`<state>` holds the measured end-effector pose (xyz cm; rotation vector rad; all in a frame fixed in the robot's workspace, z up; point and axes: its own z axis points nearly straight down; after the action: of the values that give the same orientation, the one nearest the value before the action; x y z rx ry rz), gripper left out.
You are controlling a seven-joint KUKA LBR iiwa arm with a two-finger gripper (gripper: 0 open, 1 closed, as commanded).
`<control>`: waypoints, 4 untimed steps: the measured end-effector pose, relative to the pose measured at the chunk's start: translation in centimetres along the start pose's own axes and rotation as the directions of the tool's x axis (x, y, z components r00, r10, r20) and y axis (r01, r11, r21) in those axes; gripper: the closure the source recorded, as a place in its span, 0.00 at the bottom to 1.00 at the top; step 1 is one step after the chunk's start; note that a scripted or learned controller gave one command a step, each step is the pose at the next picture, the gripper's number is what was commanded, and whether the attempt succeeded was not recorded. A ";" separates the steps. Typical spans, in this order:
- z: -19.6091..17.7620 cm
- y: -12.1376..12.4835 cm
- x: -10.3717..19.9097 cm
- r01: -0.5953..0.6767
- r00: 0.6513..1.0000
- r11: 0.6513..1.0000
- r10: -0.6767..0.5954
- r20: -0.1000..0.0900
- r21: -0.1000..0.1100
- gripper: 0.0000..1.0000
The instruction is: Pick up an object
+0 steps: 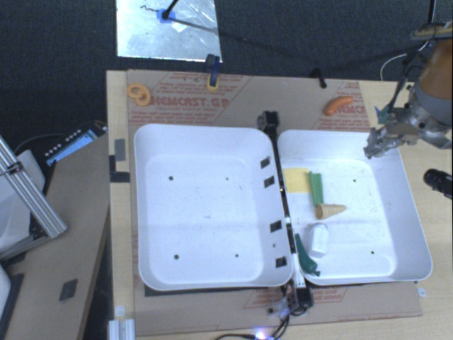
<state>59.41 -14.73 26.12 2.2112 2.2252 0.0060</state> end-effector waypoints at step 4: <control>-27.5 -5.8 -5.9 -0.006 1.000 1.000 0.006 0.002 0.002 1.00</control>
<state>53.50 -20.68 53.56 2.2174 2.2188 0.0018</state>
